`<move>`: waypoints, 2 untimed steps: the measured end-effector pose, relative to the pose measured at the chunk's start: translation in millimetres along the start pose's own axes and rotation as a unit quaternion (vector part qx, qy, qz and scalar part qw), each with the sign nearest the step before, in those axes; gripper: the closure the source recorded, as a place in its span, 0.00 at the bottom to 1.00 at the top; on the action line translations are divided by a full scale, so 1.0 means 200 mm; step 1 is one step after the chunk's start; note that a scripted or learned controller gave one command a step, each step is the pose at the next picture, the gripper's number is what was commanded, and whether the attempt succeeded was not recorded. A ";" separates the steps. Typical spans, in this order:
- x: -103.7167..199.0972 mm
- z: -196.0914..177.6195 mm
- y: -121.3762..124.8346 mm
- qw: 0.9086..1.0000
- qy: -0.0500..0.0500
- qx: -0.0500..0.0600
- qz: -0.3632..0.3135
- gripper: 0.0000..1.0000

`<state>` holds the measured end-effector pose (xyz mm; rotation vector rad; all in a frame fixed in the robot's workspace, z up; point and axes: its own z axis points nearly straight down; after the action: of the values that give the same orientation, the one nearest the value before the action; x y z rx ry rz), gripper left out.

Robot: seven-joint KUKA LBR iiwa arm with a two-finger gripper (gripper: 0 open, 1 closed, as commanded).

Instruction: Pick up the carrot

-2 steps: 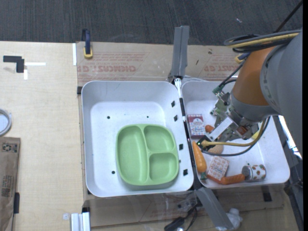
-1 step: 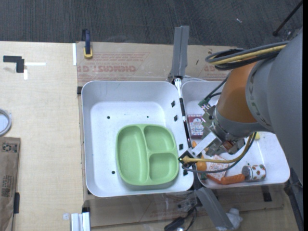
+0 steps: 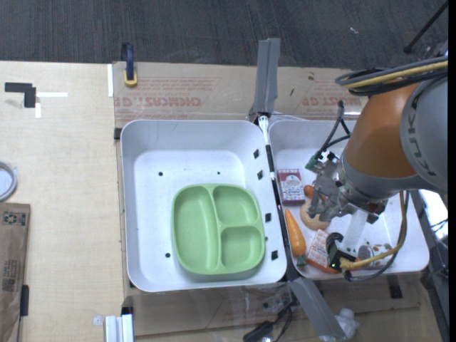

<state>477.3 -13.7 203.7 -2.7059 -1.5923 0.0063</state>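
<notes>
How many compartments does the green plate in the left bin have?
3. The green plate has one long compartment down its left side, one at upper right and one at lower right. All three are in plain sight, so none is likely hidden.
</notes>
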 end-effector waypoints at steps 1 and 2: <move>0.35 0.07 0.04 1.000 -0.001 0.000 0.005 1.00; 0.34 0.06 0.52 0.991 -0.001 -0.001 -0.135 1.00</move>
<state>601.7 -5.5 190.5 -2.4684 -1.9431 0.0061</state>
